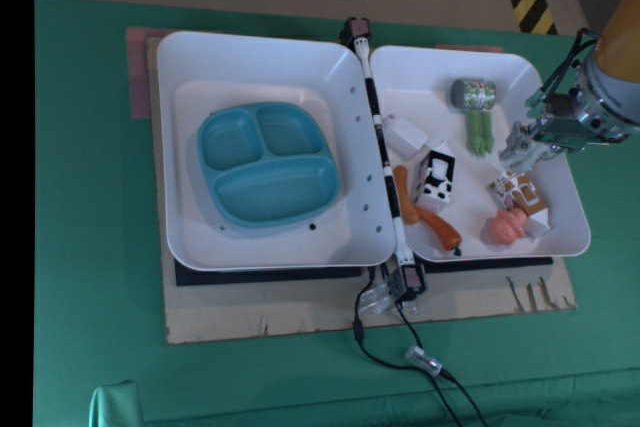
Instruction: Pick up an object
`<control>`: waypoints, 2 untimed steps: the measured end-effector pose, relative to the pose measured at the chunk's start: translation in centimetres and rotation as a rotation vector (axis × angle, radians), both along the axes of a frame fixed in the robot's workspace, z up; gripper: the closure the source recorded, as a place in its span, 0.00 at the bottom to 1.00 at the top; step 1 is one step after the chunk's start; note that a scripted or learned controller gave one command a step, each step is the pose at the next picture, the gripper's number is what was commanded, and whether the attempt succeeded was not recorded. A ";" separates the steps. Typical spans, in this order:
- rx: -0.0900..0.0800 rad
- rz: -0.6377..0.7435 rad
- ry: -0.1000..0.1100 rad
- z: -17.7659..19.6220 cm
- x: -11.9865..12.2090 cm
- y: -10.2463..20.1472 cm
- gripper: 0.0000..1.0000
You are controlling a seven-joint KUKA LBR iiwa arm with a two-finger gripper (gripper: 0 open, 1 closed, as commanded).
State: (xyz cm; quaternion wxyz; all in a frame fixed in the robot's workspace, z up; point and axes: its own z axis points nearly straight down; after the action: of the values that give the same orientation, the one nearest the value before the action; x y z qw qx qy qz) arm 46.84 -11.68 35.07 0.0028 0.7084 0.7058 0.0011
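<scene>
Two shallow white plastic bins sit side by side on the green-covered bench point(90, 215), joined along a black-and-white hinge strip. The left bin point(200, 55) holds a teal three-compartment plate point(268, 163), lying flat near its middle. The right bin point(420, 65) holds a green toy mallet with a grey head point(476, 110), a small white block point(405, 135), a black-and-white cow-patterned carton point(436, 177), an orange carrot-like toy point(428, 218), a small white-and-orange house-shaped box point(520, 192) and a pink-orange rounded toy point(506, 226).

The hand point(524, 145) hangs over the right bin near its right wall, metal fingers pointing down-left; whether they are spread or pressed together I cannot tell, and nothing shows between them. The house-shaped box lies just below the hand, the mallet just beside it to the left.
</scene>
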 end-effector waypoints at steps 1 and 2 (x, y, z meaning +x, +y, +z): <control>-0.001 -0.003 0.002 -5.7 -0.1 -5.9 1.00; -0.002 -0.001 -0.002 -2.9 9.5 -7.1 1.00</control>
State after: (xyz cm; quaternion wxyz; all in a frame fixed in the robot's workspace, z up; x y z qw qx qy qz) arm 56.34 -18.78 32.22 0.0042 0.7086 0.7056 0.0009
